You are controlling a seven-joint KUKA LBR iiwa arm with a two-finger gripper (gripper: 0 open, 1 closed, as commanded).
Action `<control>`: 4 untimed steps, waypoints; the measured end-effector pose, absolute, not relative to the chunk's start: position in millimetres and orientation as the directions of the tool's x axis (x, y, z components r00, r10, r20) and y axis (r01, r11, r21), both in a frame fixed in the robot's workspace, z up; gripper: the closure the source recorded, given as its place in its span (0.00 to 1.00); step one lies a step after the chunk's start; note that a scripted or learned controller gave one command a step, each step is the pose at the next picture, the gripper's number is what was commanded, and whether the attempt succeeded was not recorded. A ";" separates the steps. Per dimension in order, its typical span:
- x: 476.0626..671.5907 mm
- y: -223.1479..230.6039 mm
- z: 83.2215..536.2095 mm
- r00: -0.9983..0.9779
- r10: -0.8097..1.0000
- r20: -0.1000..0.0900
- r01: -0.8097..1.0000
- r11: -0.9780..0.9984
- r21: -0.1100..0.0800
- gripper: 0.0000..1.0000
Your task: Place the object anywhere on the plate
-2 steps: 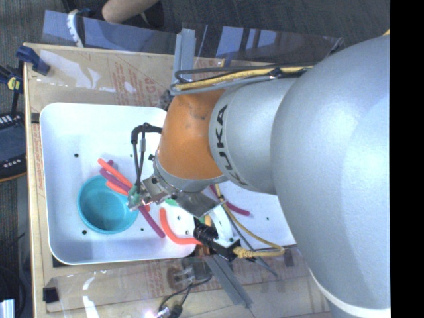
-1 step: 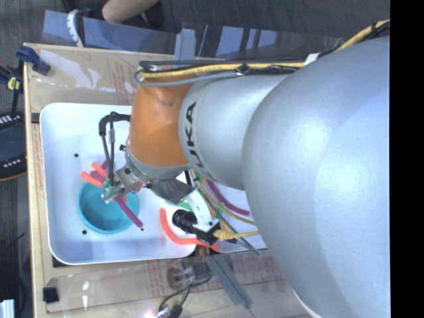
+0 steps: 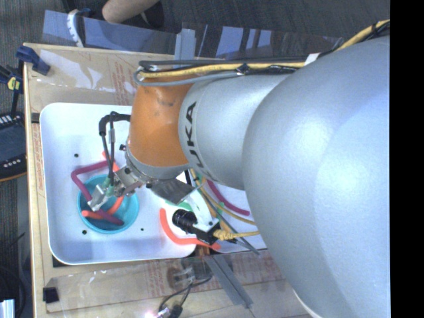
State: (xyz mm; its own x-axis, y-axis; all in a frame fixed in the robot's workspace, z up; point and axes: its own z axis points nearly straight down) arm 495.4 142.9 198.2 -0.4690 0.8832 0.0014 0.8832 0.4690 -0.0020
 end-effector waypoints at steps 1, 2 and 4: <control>495.7 143.5 207.7 -0.473 0.881 0.003 0.881 0.473 -0.003 1.00; 546.2 99.3 163.9 -0.337 0.942 0.000 0.942 0.337 -0.003 1.00; 598.0 -59.2 191.5 -0.291 0.957 0.001 0.957 0.291 -0.001 1.00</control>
